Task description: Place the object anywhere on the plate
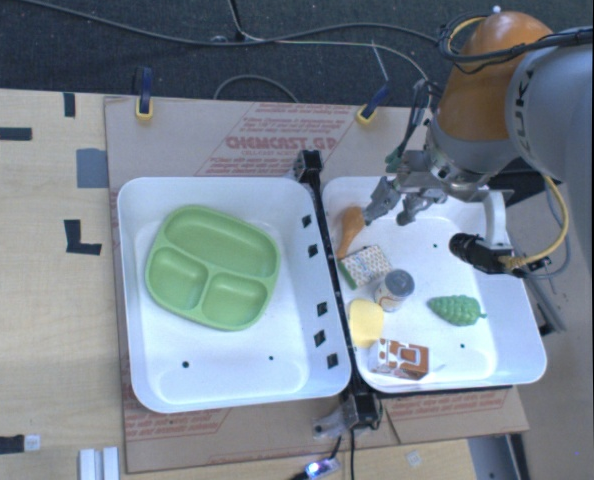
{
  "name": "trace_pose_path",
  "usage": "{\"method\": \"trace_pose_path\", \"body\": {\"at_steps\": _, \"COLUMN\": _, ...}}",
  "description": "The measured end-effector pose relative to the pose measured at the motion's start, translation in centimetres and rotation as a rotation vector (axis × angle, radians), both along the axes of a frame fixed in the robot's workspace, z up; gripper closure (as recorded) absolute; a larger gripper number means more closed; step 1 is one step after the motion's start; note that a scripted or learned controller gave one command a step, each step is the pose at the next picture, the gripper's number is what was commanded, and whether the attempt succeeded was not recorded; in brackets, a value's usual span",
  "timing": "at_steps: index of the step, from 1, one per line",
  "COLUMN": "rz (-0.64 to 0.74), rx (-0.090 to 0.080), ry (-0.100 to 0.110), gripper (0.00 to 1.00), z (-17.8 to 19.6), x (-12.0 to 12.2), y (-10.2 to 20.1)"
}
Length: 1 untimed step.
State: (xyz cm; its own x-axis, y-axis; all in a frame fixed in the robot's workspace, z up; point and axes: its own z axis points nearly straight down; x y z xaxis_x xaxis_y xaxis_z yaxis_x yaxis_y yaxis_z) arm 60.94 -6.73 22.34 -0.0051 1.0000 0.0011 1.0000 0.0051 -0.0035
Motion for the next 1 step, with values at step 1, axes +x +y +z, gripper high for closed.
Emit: {"method": "trace_pose_path", "body": {"at_steps": 1, "rz": 0.0, "rx": 0.0, "ry": 0.0, "gripper": 1.0, "z": 0.3, "x": -2.7, "y": 4.32}}
